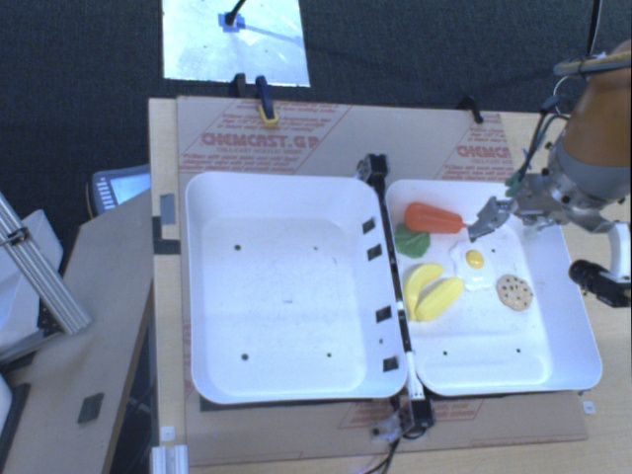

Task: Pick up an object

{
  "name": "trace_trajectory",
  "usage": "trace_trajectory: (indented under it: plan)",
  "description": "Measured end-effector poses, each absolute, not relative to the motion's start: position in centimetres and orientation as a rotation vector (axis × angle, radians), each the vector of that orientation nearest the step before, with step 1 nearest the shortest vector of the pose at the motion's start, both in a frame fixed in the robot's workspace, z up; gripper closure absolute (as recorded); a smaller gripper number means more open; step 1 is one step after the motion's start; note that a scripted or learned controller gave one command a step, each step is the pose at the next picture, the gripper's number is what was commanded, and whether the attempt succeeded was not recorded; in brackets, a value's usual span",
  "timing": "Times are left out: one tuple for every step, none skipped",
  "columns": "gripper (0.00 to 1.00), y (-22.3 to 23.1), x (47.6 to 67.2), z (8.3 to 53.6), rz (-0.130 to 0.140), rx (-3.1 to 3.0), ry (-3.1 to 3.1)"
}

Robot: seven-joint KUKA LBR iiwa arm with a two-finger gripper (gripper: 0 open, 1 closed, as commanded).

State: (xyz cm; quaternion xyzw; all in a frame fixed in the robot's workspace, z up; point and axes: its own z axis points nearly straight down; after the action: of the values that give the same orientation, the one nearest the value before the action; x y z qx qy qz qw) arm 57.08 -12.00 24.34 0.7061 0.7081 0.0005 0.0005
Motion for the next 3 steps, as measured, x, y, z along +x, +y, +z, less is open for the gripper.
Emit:
trace_trajectory:
  plan:
    - [0.0,-6.0,64.0,32.5,0.014,2.202,2.226]
    - [1.0,-6.3,63.7,33.2,0.008,2.209,2.226]
    - [1.0,-8.1,56.1,33.9,0.0,2.224,2.22]
